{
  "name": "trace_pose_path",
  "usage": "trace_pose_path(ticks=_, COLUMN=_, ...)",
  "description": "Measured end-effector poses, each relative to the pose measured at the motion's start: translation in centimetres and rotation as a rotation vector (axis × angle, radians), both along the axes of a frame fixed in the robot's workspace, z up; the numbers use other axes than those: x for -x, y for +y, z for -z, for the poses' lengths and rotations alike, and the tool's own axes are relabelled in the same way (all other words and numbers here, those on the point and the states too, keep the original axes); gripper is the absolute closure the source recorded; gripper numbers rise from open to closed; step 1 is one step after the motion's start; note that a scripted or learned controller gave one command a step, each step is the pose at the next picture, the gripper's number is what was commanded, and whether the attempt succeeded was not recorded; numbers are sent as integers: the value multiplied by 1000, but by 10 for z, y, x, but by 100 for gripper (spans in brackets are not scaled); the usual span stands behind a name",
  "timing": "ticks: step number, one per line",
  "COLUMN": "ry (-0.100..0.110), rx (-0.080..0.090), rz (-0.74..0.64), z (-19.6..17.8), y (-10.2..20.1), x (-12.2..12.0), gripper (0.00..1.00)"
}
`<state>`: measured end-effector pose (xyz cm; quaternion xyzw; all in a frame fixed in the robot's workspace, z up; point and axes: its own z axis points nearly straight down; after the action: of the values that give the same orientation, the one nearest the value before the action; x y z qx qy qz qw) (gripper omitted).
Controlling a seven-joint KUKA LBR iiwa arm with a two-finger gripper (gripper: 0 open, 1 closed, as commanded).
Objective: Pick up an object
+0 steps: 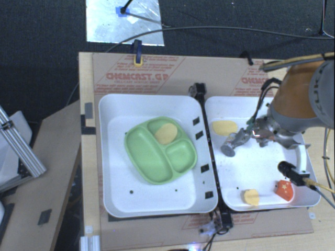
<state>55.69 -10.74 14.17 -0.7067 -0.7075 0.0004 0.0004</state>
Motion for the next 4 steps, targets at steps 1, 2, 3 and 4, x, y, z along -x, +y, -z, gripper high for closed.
trace_pose_path(ticks=1, ry=-25, rx=1, rz=-3, z=27, y=2, x=-8, gripper=0)
trace_pose_path(ticks=2, ry=-21, rx=1, rz=-1, z=19, y=0, x=-6, gripper=100)
trace_pose_path(ticks=3, ry=-6, rx=1, rz=1, z=-36, y=-9, x=-3, gripper=100)
trace_pose_path(ticks=4, ry=-8, rx=1, rz=-3, z=-86, y=-10, x=-5, gripper=100)
